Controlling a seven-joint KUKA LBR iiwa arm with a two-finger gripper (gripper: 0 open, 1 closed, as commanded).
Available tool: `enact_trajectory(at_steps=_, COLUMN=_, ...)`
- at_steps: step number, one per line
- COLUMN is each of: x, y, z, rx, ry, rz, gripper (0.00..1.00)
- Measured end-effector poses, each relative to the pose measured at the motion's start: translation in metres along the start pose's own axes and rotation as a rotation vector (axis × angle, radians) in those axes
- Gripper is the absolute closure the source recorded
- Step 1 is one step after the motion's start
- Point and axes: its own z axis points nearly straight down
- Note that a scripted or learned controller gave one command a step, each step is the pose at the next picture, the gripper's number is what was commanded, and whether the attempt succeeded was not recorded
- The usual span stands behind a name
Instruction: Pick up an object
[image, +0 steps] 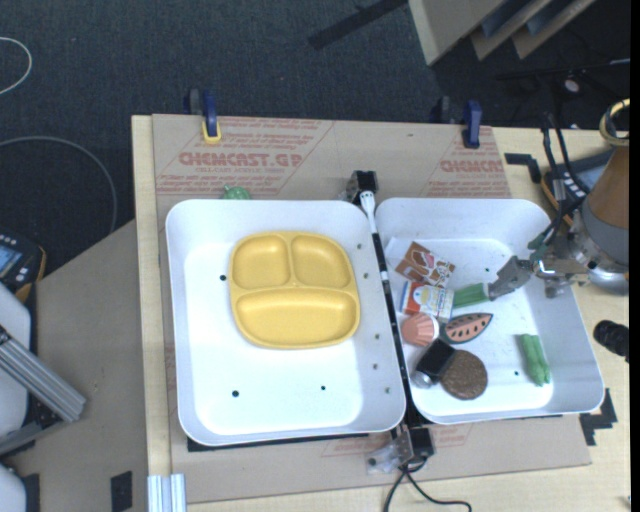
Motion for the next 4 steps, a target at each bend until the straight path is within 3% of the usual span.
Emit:
enact_trajectory(at_steps=1, x=0.078, y=-0.022, z=-0.133, rx=-0.016, ry=0.0, rz=-0.01, gripper=0.0)
enact_trajectory(at_steps=2, x=0.162, y=-0.049, z=-0.308, rx=-0.022, ry=0.003, rz=-0.011, gripper=0.0)
enact_trajectory(at_steps=3, x=0.158, y=-0.049, z=-0.309, rx=-0.006, ry=-0.001, rz=-0.002, gripper=1.0)
enact_trajectory(at_steps=4, x=0.227, y=-0.051, z=-0.183, rx=0.013, ry=-0.001, rz=-0.007, gripper=1.0)
